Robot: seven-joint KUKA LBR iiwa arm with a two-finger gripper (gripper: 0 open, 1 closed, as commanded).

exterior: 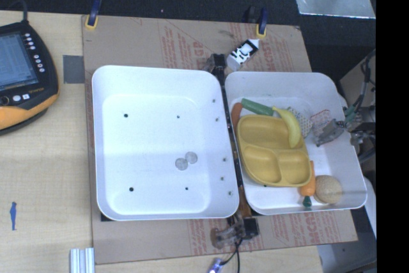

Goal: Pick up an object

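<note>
A: Right bin [332,87] contents?

B: Yellow divided tray [273,151] sits mid-bin, tilted a bit. A banana [291,124] lies on the tray's 1 o'clock corner. A green stick-like piece [257,106], maybe a cucumber, lies at the tray's 12 o'clock edge, touching the banana's end. An orange-red piece [236,113] pokes out at the tray's 10 o'clock, mostly hidden, can't name it.

A: Bottom corner?

B: Tan round ball [328,189] at 5 o'clock from the tray, near the bin's rim. A small carrot [308,187] sits between ball and tray, touching the tray's corner, green tip toward 6 o'clock.

A: The hand?

B: Hand [327,131] is at 3 o'clock from the tray, low over the right bin, reaching in from the right edge. Too blurry and cluttered to say if it is released or clenched; cannot tell. Nothing clearly seen between its parts. A pale mesh-looking thing [305,118] lies just beside it, toward the banana.

A: Left bin [102,137]?

B: Two small grey discs [186,161] touching each other, toward 5 o'clock from the bin's centre.

A: Rest of the desk [38,201]?

B: Control pendant [22,77] with screen and orange rim at 9 o'clock of the left bin. Cardboard sheet [160,41] under both bins, blue-and-yellow clamps [93,15] at its 12 o'clock edge.
</note>
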